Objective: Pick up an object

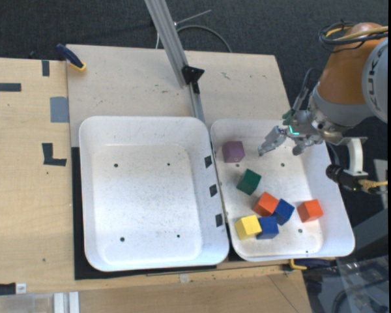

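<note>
Matt white plastic bins [143, 130] sit on a pale, scuffed wooden bench [130, 77].

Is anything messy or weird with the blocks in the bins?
Nothing looks broken or spilled. All the blocks sit in the right bin. Four are bunched up touching: orange block, two blue blocks, and yellow block. The purple block sits alone, nearest the gripper.

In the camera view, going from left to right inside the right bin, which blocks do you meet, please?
Purple block → yellow block → green block → orange block → red block. The two blue blocks overlap others, so I leave them out.
</note>
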Available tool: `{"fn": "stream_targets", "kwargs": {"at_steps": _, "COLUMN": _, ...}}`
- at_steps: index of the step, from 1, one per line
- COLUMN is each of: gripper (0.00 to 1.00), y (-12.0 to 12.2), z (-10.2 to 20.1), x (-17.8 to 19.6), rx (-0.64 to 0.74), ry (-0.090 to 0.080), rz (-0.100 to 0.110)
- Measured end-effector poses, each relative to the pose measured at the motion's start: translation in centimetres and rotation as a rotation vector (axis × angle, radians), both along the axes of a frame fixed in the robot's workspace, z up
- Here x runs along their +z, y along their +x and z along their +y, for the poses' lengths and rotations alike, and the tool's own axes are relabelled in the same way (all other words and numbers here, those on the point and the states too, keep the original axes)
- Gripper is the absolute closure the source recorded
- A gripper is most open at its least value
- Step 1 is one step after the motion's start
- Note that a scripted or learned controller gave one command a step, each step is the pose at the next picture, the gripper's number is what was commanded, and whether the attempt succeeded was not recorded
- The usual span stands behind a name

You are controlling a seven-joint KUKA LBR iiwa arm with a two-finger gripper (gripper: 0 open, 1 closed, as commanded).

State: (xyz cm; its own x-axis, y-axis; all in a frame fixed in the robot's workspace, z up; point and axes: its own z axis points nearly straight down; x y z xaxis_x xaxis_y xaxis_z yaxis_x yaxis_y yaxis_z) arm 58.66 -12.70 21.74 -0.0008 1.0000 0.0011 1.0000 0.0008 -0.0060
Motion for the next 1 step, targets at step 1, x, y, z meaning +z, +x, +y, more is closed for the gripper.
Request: {"fn": "stream_targets", "kwargs": {"at_steps": 1, "gripper": 0.00, "y": 0.10, "z": 0.00, "x": 0.26, "rx": 0.001, "ry": -0.001, "rz": -0.005}}
